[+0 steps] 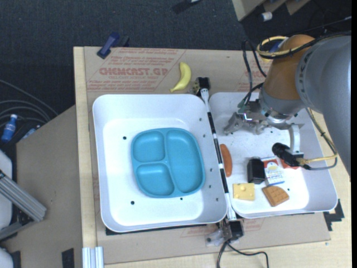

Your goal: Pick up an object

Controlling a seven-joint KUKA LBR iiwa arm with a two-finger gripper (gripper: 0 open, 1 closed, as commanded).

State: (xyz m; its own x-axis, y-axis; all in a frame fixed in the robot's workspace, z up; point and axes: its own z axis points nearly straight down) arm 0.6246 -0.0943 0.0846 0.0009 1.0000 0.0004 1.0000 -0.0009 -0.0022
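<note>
Gripper (249,123) hovers right of centre, apparently spread and empty; next, descend onto the sausage (226,159).

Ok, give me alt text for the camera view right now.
The arm's hand hovers over the right bin, above a hot dog, a cheese wedge, a cracker, a small carton. The left bin holds a blue divided plate; a banana lies behind it.

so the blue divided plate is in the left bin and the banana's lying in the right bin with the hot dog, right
Not quite. The camera view shows the banana outside both bins, on the bench above the left bin. The blue divided plate is in the left bin, and the hot dog in the right bin.
</note>
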